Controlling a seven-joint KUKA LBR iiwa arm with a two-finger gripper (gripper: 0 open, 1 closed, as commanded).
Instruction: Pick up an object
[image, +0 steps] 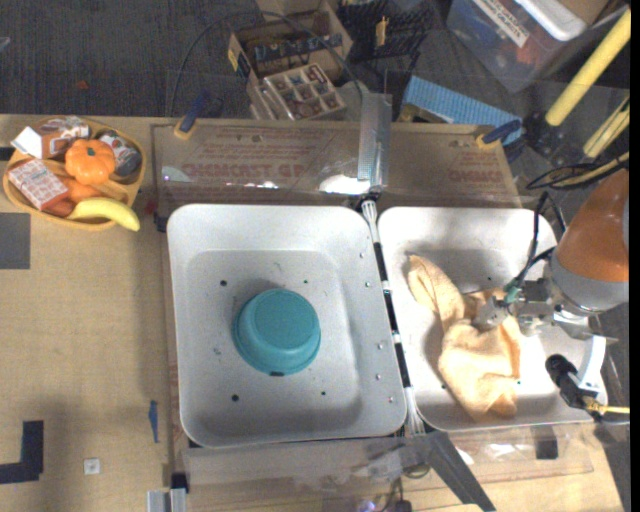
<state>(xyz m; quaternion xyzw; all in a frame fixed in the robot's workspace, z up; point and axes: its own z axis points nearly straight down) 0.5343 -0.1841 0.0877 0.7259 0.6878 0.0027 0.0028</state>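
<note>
The end effector (492, 312) sits low in the right bin (455, 225), right at the upper right part of a crumpled yellow-orange cloth (468, 345), with the grey arm (590, 270) reaching in from the right edge. Whether its fingers are spread or closed cannot be told from here; the metal tip blends into the folds, and no fabric is plainly seen between the fingers. The cloth is the nearest thing to take: it lies directly under and to the left of the end effector, its long axis running from the far left down toward the near right of the bin, so most of its bulk lies just nearer the camera than the tip. The other candidate, a teal bowl (278, 330) turned upside down, rests well apart to the left, in the left bin (200, 230), across the divider between the two. A straight closing pinch on the cloth looks like the shorter move.
</note>
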